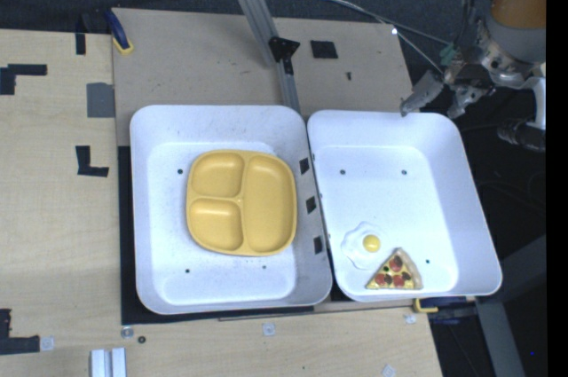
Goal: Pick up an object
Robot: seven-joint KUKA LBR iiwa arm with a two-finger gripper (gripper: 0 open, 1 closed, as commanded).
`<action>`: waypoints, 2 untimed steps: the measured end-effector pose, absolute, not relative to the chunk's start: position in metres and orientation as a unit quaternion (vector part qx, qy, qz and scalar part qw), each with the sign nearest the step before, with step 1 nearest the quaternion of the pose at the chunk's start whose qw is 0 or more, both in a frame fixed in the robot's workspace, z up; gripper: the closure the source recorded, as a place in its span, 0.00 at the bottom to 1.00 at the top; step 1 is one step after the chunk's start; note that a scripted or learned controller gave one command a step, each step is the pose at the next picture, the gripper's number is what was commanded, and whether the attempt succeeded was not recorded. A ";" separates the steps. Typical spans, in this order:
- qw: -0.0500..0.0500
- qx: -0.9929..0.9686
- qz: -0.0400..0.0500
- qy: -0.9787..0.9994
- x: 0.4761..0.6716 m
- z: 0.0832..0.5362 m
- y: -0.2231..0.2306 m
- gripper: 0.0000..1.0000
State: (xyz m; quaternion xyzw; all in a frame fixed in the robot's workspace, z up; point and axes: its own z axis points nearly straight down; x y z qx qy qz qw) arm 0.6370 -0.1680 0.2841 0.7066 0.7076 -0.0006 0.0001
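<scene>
The gripper (435, 100) hangs at the top right, just past the back edge of the right bin (461, 189). Its two dark fingers (417, 98) stand a little apart, and nothing is between them. They touch no toy. The arm (519, 3) above it is grey with an orange band.

The right bin is white, smooth and shallow, with round corners. Near its front lie two toys. The egg (364, 245) is flat and white with a round yellow middle. The pizza slice (397, 271) is a small triangle with a tan crust and red dots. The egg and pizza slice lie just beside each other, well apart from the gripper.

The left bin (160, 189) is white too. In it lies a yellow plate (241, 202). The plate is smooth, with round corners and three hollow parts.
</scene>
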 end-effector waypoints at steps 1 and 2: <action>-0.001 0.707 -0.002 0.707 0.637 0.240 -0.170 0.00; -0.002 0.707 -0.003 0.707 0.635 0.176 -0.173 0.00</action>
